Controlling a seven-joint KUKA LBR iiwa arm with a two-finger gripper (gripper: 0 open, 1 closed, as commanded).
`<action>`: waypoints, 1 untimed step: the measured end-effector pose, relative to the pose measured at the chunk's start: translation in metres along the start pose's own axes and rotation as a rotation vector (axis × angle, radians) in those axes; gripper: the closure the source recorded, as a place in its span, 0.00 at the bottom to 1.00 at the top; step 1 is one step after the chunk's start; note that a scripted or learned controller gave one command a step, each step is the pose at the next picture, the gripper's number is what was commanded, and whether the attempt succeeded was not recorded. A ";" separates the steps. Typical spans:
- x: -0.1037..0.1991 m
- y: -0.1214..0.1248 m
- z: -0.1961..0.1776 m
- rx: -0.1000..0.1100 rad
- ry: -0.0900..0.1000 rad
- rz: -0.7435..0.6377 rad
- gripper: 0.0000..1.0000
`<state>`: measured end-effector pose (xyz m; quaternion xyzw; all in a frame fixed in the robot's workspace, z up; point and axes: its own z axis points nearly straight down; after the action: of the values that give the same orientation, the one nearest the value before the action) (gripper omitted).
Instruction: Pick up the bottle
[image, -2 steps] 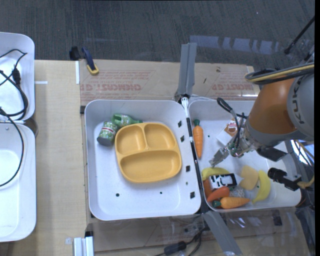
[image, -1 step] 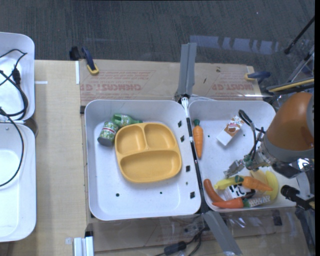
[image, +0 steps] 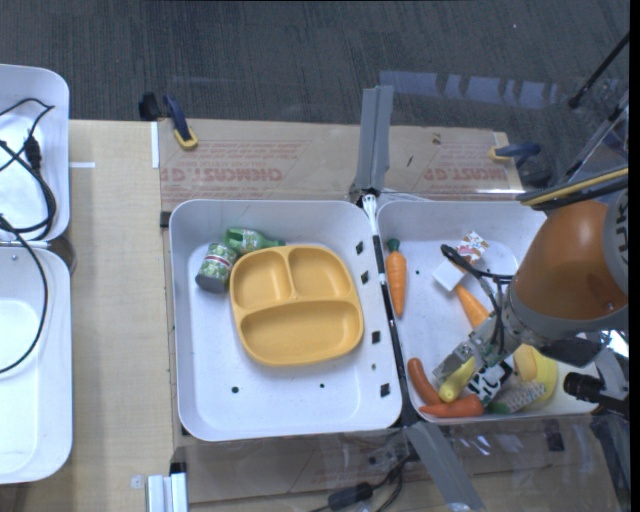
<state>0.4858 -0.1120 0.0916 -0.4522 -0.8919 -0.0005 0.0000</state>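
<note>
While arm hangs over right bin, bottle lies near left bin rim; finger state indiscernible.

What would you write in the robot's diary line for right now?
arm: over right bin | gripper: low among toy food | bottle: left bin, beside yellow plate, untouched | pick: not done

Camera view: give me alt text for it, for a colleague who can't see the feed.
The grey arm with an orange band reaches into the right white bin, its pincer low over a pile of toy food at the bin's near edge. An orange carrot lies by the divider. The left white bin holds a yellow divided plate and a small green bottle.
</note>
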 end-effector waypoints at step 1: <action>-0.051 -0.046 -0.055 -0.001 -0.003 0.012 0.00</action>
<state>0.4784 -0.1805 0.1466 -0.4577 -0.8891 -0.0001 -0.0012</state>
